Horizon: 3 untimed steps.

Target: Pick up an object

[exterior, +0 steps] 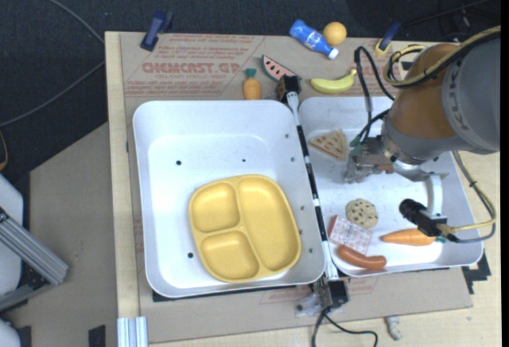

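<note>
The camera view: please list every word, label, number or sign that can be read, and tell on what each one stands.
"CHEMCAST GP": large red letters on the brown protective sheet of the bench, behind the left bin.
Small red lines above and below those letters: too small to read.
Blue bottle: its label is too blurred to read.
Red and white packet in the right bin: print too small to read.

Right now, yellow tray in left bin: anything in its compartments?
Empty. The yellow tray lies flat in the left bin; all three compartments show bare yellow.
</note>
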Available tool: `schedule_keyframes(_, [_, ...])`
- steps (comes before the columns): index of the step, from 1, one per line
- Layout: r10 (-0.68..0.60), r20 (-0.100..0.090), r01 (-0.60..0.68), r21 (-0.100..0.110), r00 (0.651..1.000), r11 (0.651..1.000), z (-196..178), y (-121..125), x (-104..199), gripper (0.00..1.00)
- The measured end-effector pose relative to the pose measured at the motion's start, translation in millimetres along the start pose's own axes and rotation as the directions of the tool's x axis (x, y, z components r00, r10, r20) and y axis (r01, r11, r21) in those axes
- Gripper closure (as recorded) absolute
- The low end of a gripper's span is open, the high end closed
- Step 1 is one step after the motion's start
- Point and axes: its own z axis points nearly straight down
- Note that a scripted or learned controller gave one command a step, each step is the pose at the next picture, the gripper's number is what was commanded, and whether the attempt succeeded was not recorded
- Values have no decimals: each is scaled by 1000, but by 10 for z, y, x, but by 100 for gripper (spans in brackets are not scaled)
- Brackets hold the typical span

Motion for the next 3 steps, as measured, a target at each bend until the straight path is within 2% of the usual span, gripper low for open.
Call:
schedule_keyframes(1, [0, 0, 0, 0, 1000, 1000, 2, -1, 0, 0])
schedule_keyframes(2, [-1, -1, 1, 4, 1000, 1000, 104, -831, -4, 0])
schedule_keyframes(3, [-1, 0, 1, 1, 1000, 1000, 100, -811, -43, 0])
